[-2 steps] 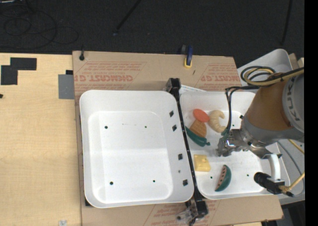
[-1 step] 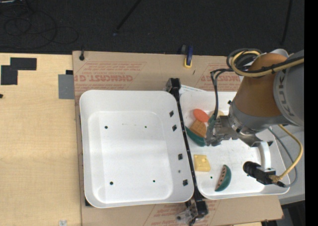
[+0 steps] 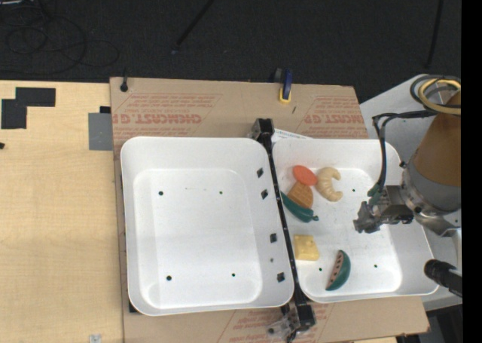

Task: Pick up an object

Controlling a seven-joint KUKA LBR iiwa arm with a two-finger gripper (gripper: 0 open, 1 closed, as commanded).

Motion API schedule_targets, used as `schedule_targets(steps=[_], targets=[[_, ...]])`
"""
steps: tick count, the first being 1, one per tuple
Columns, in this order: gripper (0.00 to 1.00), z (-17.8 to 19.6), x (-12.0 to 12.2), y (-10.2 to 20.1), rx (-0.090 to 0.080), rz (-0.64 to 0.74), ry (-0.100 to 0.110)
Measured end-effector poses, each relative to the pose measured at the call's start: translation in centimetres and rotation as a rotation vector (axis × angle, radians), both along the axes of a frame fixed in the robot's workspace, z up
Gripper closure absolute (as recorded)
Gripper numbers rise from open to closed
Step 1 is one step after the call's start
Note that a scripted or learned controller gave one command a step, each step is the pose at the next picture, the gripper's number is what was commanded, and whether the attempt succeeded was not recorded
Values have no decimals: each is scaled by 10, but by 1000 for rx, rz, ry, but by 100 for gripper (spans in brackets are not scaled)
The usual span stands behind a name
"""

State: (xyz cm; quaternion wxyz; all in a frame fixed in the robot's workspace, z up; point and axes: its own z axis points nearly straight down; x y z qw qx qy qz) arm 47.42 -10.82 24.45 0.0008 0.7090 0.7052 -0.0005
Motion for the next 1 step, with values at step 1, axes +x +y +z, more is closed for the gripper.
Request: schedule_targets(steps=[1], targets=[[100, 105, 3, 26, 2, 8, -9]])
